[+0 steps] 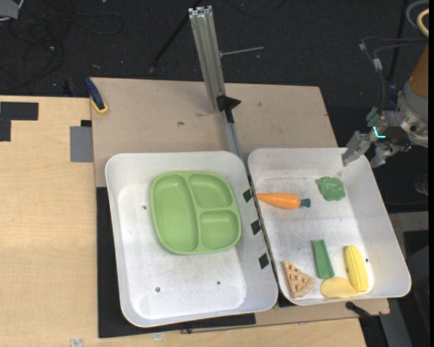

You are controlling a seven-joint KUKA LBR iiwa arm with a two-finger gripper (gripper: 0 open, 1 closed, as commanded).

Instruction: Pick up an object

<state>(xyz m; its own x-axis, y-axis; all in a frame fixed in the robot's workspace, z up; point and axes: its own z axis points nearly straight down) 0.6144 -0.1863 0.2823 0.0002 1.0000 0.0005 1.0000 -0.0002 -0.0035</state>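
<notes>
Fingers of the gripper (363, 149) are hanging apart, gripping nothing, over the right bin's (390, 223) far corner; nearby, the green lettuce piece (331, 188) is looking light and crinkly, likely best pinched across its middle.

we see two white bins (130, 194) of smooth, faintly speckled plastic on a matt, wood-like counter (275, 114). the green divided plate (196, 212) looks like smooth plastic, the carrot (281, 201) and corn (356, 267) like glossy plastic, and the upright post (207, 56) like ribbed bare metal.
</notes>
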